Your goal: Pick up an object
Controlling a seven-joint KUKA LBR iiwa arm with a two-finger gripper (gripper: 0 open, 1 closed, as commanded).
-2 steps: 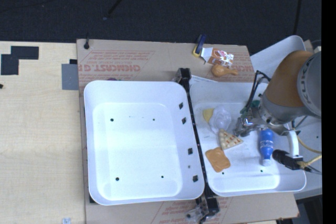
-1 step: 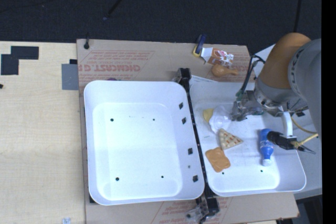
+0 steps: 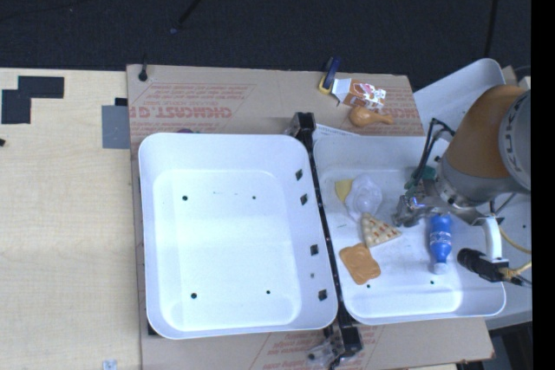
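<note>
Gripper [image 3: 414, 205] is down in the right bin [image 3: 408, 308], low over the bin floor near its middle, arm [image 3: 486, 143] reaching in from the right with the orange band above the wrist; whether the gripper is clenched or released, I cannot tell from this angle, and nothing shows between its tips. Just beside it, to the left and a touch lower, lies the waffle wedge [image 3: 378, 230], with a clear plastic piece [image 3: 365, 192] above that and a yellow piece [image 3: 343, 188] next to it. Below the wedge sits an orange slab [image 3: 360, 262]. To the right of the gripper, a blue bottle [image 3: 440, 241] lies on the bin floor, cap end toward the front. The left bin [image 3: 152, 186] sits alongside, a black divider [image 3: 316, 212] between the two. Up on the cardboard [image 3: 217, 104] behind the bins rests an orange toy [image 3: 368, 116]
</note>
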